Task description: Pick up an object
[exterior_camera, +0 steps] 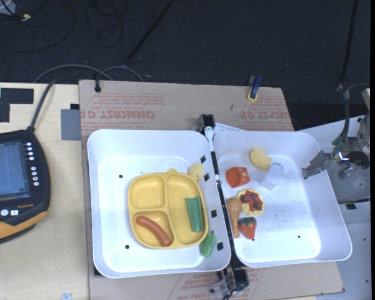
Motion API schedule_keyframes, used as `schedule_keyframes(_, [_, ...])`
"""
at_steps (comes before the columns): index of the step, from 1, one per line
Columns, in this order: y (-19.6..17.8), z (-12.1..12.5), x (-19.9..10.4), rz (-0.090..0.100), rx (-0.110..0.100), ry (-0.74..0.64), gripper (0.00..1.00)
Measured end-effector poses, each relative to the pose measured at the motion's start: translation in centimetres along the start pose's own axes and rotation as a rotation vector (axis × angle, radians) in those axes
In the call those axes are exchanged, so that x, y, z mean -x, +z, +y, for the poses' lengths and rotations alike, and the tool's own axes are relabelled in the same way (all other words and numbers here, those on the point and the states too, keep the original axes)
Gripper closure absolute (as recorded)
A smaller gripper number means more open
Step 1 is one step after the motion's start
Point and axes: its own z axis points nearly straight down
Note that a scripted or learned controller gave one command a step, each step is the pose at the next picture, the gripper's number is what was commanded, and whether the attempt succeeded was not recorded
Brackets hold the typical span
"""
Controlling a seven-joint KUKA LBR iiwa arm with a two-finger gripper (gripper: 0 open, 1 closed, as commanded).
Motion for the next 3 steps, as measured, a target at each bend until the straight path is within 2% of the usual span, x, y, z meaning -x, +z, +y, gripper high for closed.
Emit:
schedule_keyframes(1, [15.7,-0.7,-10.2,-0.006,0.008,0.002,0.00])
schedule_keyframes(2, [16.5,-2.1,-11.8,-0.020,0.018,0.012,0.00])
schedule_keyframes(3, [15.5,-2.1,-12.2,-0.005,0.008,0.013,1.00])
